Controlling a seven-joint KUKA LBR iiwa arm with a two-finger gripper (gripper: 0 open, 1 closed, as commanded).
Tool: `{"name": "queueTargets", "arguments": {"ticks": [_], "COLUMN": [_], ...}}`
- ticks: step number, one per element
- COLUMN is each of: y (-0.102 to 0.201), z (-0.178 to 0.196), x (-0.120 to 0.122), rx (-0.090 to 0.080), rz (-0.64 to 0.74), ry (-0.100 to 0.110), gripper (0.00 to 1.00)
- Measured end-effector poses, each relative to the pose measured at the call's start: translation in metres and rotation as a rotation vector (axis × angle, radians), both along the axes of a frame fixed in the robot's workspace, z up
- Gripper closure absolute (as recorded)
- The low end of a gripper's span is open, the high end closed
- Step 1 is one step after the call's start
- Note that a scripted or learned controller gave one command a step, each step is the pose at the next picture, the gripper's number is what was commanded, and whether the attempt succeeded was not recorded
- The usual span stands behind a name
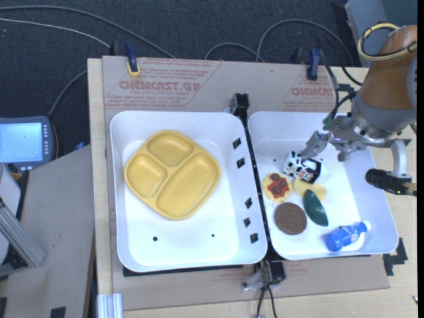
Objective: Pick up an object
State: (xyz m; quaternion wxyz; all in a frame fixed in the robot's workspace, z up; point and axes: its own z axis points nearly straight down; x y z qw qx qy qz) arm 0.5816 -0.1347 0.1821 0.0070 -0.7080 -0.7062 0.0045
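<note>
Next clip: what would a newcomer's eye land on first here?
Likely the yellow tray, three-sectioned, lying alone in the left bin. Next, the cluster of small items in the right bin: a black-and-white toy, a brown disc, a green piece and a blue bottle. The end effector hangs just above the black-and-white toy.

Grey arm (387,78) with orange band reaching in from right, tool (311,148) angled down-left
</note>
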Motion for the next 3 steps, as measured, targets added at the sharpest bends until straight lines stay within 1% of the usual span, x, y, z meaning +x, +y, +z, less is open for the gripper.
{"name": "queueTargets", "arguments": {"ticks": [1,2,3], "y": [0.000,0.004,-0.001], "z": [0.008,-0.035,-0.077], "x": [0.003,-0.002,0.006], "rx": [-0.002,-0.001,-0.005], "rz": [0.003,0.002,0.002], "ry": [-0.015,-0.011,-0.018], "gripper": [0.00,0.00,0.00]}}
